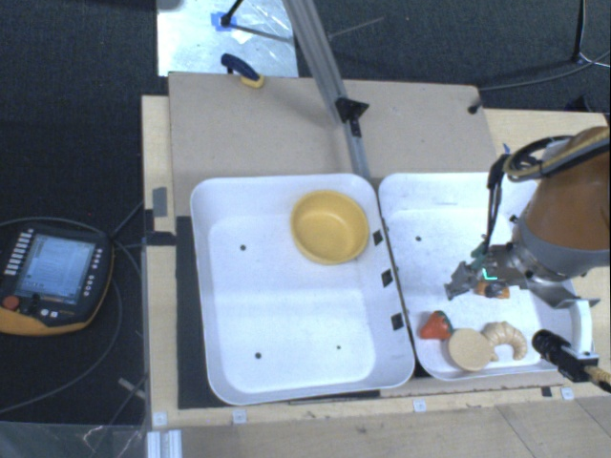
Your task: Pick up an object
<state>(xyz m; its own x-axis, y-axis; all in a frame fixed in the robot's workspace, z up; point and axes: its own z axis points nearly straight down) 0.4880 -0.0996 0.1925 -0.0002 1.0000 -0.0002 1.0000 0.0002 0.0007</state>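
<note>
In the right bin (430, 208), near its front edge, lie a red strawberry-like piece (436, 325), a round tan disc (470, 349) and a pale croissant-shaped piece (507, 338). My gripper (474, 281) hangs over the right bin's right half, just above and behind those three pieces. A small orange bit (497, 291) shows right beside its tip. The arm's orange band (573, 203) rises behind it at the right edge. A yellow bowl (329, 226) sits at the back right of the left bin (248, 284).
A slanted metal pole (325, 65) with a black clamp crosses the cardboard backing behind the bins. A teach pendant (52, 275) lies on the dark floor at the left. Black clips (387, 277) mark the seam between the two bins.
</note>
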